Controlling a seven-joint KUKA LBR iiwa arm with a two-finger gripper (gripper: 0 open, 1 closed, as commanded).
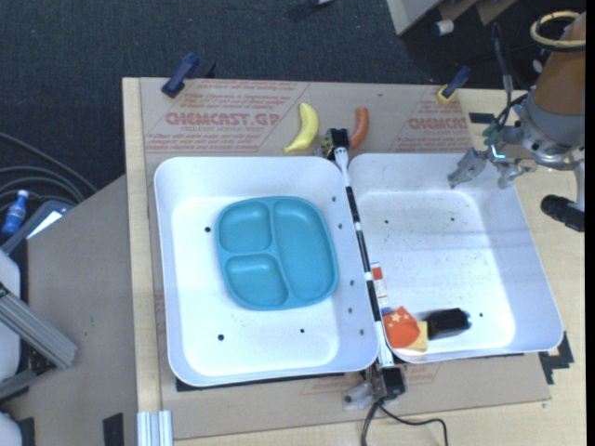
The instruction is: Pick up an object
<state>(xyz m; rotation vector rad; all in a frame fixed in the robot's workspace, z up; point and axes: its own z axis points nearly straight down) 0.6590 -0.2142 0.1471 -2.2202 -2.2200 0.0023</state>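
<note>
In the right bin (507, 249), near its front left corner, lie a black oblong object (447, 322) and a red piece with a white star (401, 326) on top of something yellow (417, 344). My gripper (483, 172) hangs over the bin's far right corner, well away from these objects. It is open, with nothing between its fingers. A blue divided plate (277, 251) sits in the middle of the left bin (186, 323).
Behind the bins, on the bench, a yellow banana (302, 128) lies beside an orange carrot-like piece (360, 126). A blue clamp (179, 75) grips the bench's far left corner. The grey arm (556, 100) comes in from the right.
</note>
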